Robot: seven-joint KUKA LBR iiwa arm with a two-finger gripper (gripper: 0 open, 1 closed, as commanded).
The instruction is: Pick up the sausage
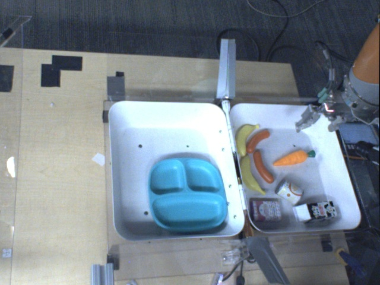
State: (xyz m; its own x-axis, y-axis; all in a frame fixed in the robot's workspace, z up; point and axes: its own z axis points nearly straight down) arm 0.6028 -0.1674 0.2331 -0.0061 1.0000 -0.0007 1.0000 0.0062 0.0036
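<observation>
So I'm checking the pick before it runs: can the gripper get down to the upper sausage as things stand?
Probably yes. The gripper hangs over the right bin's top corner, nothing covers the upper sausage, though it lies against a banana.

The right bin is crowded along its left wall: two sausages lie across two bananas, touching them, so little room remains beside them on that side. A carrot lies just right of the sausages. Near the front, a dark packet, a small can and a carton fill the floor. The far right corner, under the gripper, lies open.
</observation>
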